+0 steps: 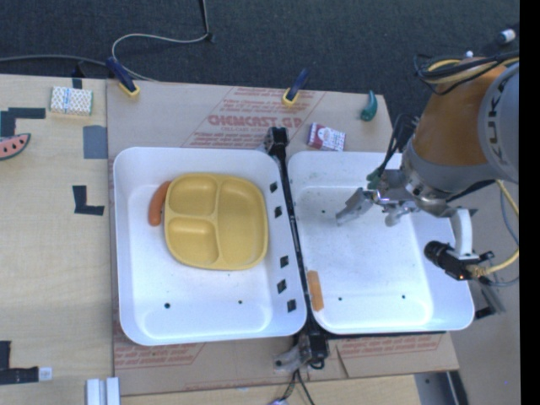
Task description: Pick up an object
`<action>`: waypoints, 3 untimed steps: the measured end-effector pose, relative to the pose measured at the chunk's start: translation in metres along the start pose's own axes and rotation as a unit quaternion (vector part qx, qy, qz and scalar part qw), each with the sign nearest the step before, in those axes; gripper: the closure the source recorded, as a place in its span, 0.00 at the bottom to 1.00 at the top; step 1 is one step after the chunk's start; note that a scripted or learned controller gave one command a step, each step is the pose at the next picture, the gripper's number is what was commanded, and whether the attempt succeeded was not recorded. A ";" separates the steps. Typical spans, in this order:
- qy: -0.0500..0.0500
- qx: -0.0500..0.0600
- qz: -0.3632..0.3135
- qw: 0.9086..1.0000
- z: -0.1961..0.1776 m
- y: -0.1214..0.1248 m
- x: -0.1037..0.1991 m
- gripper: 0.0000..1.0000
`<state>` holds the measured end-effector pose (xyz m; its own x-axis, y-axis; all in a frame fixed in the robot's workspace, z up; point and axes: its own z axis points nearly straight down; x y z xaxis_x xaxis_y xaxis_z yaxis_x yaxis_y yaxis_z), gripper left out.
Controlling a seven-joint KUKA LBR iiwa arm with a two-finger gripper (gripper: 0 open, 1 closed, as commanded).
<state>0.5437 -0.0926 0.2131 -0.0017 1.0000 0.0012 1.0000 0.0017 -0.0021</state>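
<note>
My gripper (371,211) hangs over the middle of the right bin (439,315), its two grey fingers spread apart with nothing between them. A small orange sausage-shaped piece (315,289) lies against the right bin's left wall near the front, well left and forward of the gripper. In the left bin (139,306) sits a yellow divided plate (215,220). Another orange sausage piece (156,203) lies against the plate's left edge.
A black divider with clips (284,226) runs between the two bins. Behind the bins on the cardboard lie a small red-and-white packet (325,137), a yellow clamp (295,91) and a green clamp (369,105). The arm's grey and orange body (460,133) looms over the right bin's far right.
</note>
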 end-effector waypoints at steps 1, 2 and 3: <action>-0.001 -0.004 0.000 1.000 0.126 0.049 -0.025 0.00; -0.001 -0.003 0.000 1.000 0.127 0.048 -0.002 0.00; -0.001 -0.003 0.000 1.000 0.118 0.048 -0.002 1.00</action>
<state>0.5916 -0.0946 0.0955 -0.0008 1.0000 -0.0018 1.0000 0.0008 0.0038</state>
